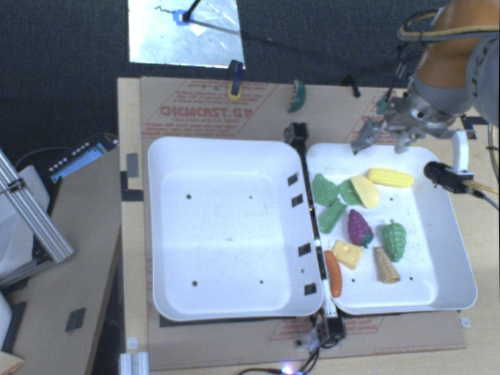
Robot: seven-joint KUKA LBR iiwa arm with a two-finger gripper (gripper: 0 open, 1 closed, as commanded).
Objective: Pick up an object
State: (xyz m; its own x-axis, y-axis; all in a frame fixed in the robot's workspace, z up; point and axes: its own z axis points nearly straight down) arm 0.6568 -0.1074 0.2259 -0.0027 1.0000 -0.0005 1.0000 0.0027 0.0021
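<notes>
Dark carpet frames my bench, where the gripper [384,135] hangs spread and empty at the right bin's [449,233] twelve o'clock rim, and the corn cob [391,178] just below looks light, stiff, slick plastic, best pinched across its middle.

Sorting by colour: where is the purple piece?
In the right bin, near its middle: the purple piece sits between the cheese wedge and the green pepper.

Dark blue-grey carpeted floor [62,53] surrounds the pale wooden bench [70,233]. A shiny silver foil-like sheet [186,22] lies on the carpet beyond, catching light. Printed brown cardboard [211,108] covers the bench top.
</notes>
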